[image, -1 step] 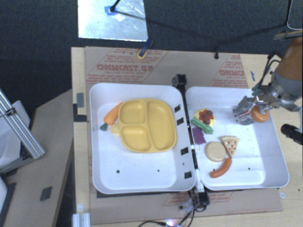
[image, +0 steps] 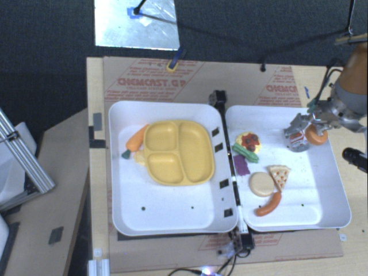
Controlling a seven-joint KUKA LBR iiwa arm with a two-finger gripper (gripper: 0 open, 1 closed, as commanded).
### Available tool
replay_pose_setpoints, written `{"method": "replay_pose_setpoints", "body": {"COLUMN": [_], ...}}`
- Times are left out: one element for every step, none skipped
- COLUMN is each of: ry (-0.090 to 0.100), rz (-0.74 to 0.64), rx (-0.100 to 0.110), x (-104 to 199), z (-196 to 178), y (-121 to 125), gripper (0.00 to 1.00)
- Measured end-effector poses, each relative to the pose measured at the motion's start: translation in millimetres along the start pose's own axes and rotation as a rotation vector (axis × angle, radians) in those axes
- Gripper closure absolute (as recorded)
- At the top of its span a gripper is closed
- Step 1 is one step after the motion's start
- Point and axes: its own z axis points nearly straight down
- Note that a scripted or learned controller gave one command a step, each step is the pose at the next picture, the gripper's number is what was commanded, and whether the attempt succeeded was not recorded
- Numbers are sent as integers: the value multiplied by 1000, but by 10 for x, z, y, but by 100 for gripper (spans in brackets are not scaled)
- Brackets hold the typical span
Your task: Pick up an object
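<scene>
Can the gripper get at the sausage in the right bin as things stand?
Probably yes. The sausage lies exposed near the right bin's front, touching only the round beige piece at one end. The gripper sits over the same bin, nothing between them.

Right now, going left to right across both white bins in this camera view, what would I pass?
Carrot → yellow divided plate → purple piece → round beige disc → pizza slice → gripper → orange piece beside it.

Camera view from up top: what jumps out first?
The big yellow three-compartment plastic plate in the left white bin, with an orange toy carrot at its left edge. Toy foods are scattered in the right white bin, where the grey arm's gripper reaches in.
</scene>
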Motion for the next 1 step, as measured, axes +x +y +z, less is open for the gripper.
{"method": "replay_pose_setpoints", "body": {"ry": [1], "rz": [1], "rx": [3], "x": [-10], "z": [425], "y": [-39], "gripper": [0]}}
